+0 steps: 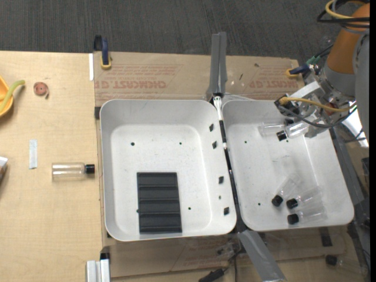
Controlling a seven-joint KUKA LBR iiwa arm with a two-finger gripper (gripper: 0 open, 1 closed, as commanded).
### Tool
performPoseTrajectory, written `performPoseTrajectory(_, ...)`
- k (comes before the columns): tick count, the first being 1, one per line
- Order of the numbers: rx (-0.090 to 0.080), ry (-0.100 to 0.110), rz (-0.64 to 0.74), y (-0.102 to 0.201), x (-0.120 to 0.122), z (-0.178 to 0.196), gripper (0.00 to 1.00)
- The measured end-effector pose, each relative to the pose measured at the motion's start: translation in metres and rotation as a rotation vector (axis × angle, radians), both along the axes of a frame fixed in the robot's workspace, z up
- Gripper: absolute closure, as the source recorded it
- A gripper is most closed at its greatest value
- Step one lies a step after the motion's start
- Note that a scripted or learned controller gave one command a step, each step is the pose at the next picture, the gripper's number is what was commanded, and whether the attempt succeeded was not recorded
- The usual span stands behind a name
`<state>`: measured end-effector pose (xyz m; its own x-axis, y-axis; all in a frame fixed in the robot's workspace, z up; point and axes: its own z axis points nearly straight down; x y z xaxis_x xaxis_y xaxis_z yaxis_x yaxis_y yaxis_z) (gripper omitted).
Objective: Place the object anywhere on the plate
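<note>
Lying just beside the gripper [294, 117] is a clear bottle [284, 132]; its grip state I cannot tell.

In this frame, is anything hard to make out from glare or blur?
Camera view: evenly lit, no strong glare; the clear bottles nearly vanish against the right bin, only their black caps stand out; the dark plate is sharp; the pincer area is cluttered with cables.
</note>
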<state>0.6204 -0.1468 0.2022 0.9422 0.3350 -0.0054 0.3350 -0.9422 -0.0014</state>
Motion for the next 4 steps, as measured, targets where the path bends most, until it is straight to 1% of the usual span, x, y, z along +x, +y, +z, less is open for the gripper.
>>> performPoseTrajectory(1,0.000,0.000,0.000,0.000,0.000,0.000,0.00)
performPoseTrajectory(2,-0.001,-0.002,-0.125,-0.070,0.016,0.026,0.00)
performPoseTrajectory(3,0.000,-0.002,-0.137,-0.075,-0.002,0.182,0.00)
performPoseTrajectory(4,0.000,-0.001,-0.135,-0.075,-0.026,0.238,0.00)
